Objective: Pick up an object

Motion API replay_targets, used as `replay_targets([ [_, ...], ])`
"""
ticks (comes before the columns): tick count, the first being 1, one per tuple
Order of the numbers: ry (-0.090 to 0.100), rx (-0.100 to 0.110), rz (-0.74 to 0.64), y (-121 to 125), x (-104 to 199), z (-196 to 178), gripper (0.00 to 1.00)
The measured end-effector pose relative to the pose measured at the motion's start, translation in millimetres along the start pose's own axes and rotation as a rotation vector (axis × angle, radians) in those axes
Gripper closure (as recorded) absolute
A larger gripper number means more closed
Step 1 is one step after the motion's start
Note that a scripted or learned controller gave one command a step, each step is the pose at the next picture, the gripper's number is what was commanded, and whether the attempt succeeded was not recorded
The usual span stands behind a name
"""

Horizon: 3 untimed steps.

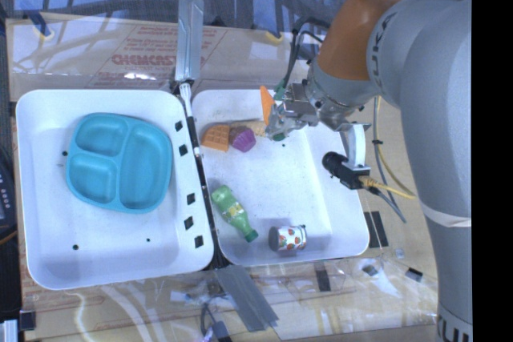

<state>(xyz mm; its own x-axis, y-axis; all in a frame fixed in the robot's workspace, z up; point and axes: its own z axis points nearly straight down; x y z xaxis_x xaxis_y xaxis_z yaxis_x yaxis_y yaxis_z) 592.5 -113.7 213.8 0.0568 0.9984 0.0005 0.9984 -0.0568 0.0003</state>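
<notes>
A: Gripper (278, 126) state? Fingers?
B: Can't tell. Carrot (266, 103) sits just behind it, touching the bin (321, 196) wall.
A: Handling?
B: Likely light, stiff, slick plastic; pinch across its middle.

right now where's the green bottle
In the camera view, the green bottle lies tilted in the right bin, near its left wall toward the front, with the small can to its right.
</notes>
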Motion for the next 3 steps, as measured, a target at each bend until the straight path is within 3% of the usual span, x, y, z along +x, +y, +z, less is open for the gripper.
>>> replay_targets([
  [1,0.000,0.004,0.003,32,47,-7,1.00],
  [2,0.000,0.005,-0.096,-28,49,-16,1.00],
  [3,-0.001,0.003,-0.289,21,20,-6,1.00],
])
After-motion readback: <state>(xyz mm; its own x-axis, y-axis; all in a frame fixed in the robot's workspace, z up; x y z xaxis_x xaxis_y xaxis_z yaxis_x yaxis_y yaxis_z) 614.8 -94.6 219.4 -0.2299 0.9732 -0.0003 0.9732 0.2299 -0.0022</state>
